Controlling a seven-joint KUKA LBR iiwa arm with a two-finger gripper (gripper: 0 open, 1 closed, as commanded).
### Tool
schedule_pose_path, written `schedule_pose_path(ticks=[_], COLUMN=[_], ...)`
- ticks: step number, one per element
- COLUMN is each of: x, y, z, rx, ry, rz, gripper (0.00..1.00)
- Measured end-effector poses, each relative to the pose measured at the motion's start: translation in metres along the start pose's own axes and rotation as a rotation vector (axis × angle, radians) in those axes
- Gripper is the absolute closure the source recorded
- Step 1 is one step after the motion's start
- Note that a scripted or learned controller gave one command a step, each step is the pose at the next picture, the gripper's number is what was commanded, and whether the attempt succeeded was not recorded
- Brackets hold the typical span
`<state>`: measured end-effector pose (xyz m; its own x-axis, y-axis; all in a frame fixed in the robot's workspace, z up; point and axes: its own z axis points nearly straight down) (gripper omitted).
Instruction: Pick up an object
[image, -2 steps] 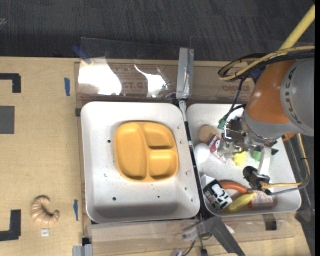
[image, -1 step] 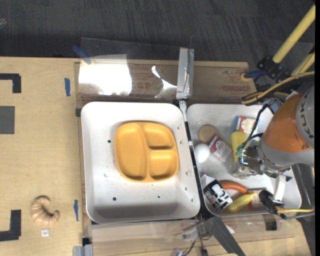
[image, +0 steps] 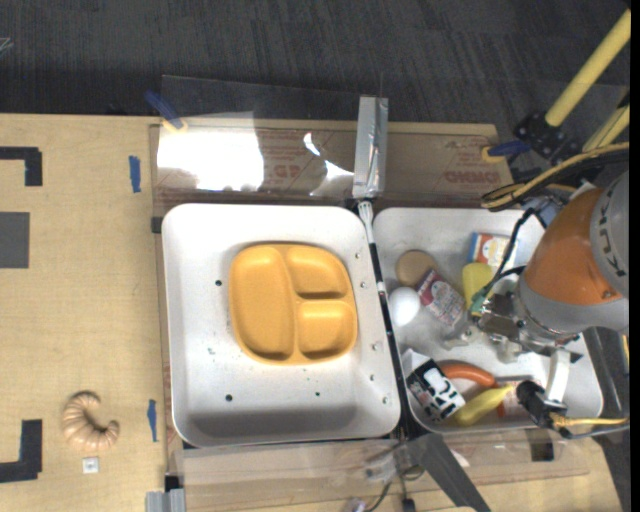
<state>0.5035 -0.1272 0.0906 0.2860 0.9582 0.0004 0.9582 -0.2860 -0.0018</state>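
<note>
Hovering over the right bin (image: 585, 395), crowded with small objects.
We cannot tell the end effector's (image: 500, 325) state; a yellow divided tray (image: 293, 302) sits in the left bin (image: 190, 330).

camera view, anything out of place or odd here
Yes: a croissant lies on the bare bench at the lower left, outside both bins, apart from the other items crowded in the right bin. The yellow tray sits alone in the left bin, slightly askew.
</note>
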Motion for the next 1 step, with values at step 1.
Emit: schedule_pose_path(ticks=[1], x=[0.0008], y=[0.0002], z=[-0.0100], rx=[-0.001], ry=[0.001], rz=[0.000], gripper=[1.00])
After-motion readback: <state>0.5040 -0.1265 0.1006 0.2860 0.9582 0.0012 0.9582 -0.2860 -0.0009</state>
